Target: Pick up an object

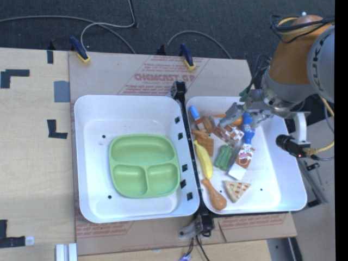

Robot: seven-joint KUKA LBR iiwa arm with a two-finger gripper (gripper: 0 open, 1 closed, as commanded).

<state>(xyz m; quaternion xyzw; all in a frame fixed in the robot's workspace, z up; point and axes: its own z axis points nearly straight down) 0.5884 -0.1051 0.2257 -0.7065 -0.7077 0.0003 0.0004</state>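
A heap of toy food [223, 151] lay in the right bin [283, 194], crowded toward that bin's left wall and far edge: a yellow banana [204, 159], a green block [223, 157], a pizza wedge [237, 190], a brown spoon-shaped piece [213, 195] and a blue-capped bottle [247, 128]. The tool [243, 112] hung over the far end of the heap, just above the bottle, its fingers lost among the clutter, so whether they stood apart or together could not be told. The left bin [87, 145] held a green divided plate [144, 165] near its middle. Both bins sat on cardboard [157, 75] on the counter [27, 145].
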